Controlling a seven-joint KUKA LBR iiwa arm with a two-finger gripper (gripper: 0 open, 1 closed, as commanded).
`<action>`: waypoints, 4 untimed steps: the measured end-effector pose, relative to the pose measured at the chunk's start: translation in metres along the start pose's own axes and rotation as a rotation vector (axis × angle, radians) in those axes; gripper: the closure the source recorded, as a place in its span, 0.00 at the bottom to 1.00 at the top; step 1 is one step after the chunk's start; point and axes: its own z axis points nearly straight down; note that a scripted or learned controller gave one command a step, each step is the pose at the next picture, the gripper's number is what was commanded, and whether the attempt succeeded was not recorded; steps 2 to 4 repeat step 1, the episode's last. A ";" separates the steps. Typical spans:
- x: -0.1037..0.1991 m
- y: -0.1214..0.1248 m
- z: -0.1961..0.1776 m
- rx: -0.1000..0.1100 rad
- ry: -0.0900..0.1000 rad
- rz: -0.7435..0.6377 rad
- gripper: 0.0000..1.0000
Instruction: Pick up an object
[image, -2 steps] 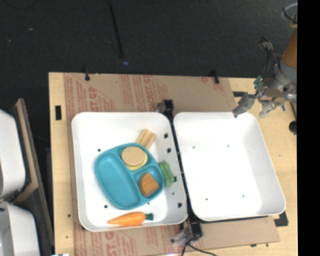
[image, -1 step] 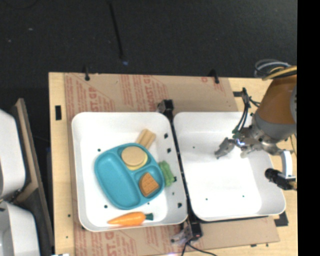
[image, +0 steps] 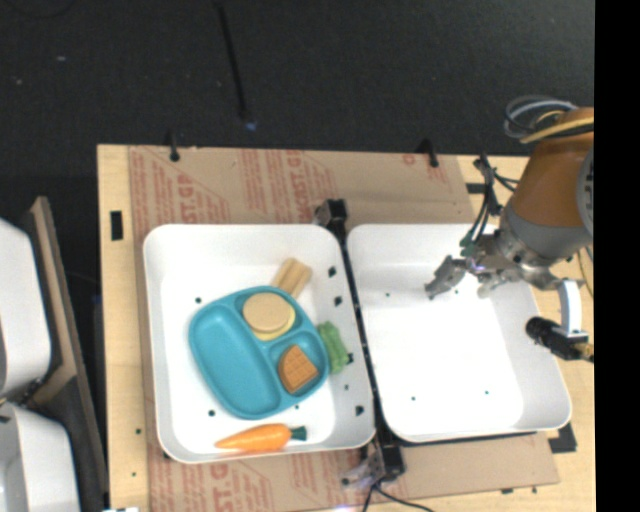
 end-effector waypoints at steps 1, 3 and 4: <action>0.032 0.033 -0.079 -0.005 0.000 0.078 0.00; 0.032 0.033 -0.079 -0.005 0.000 0.078 0.00; 0.032 0.033 -0.079 -0.005 0.000 0.078 0.00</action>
